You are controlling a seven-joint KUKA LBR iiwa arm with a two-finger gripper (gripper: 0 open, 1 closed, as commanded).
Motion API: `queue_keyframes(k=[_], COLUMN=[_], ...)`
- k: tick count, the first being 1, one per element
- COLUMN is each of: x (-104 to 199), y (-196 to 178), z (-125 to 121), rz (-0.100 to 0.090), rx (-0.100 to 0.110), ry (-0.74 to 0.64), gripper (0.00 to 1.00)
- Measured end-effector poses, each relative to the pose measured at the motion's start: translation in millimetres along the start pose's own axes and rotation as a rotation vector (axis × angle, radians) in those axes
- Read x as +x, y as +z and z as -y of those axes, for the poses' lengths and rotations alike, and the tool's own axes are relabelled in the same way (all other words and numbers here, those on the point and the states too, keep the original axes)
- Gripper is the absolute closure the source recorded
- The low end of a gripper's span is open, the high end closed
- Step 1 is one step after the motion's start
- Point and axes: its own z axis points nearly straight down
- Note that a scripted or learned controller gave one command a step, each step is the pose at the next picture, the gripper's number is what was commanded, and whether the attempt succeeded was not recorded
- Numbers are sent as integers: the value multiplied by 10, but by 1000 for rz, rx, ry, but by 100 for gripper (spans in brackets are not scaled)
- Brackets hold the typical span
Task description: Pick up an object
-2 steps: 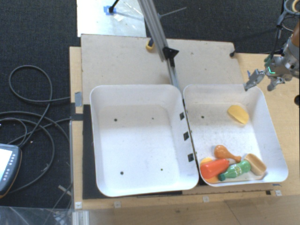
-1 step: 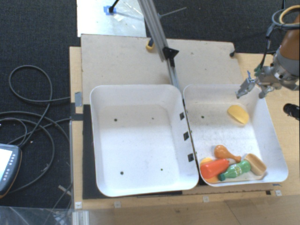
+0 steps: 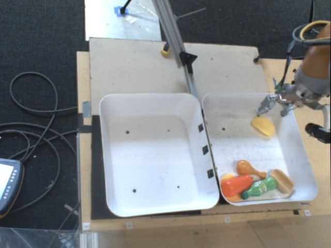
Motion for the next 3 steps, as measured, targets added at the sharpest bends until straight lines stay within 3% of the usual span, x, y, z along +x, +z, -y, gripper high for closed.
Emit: queue_keyframes(k=[1,2,3], x=[-18,-24,-31], y=[605,449,-10], z=[66,37,70], rz=[-1,1,1], rx=[2,-8,-8], ry=[1,0,1], gripper=[0,100,100])
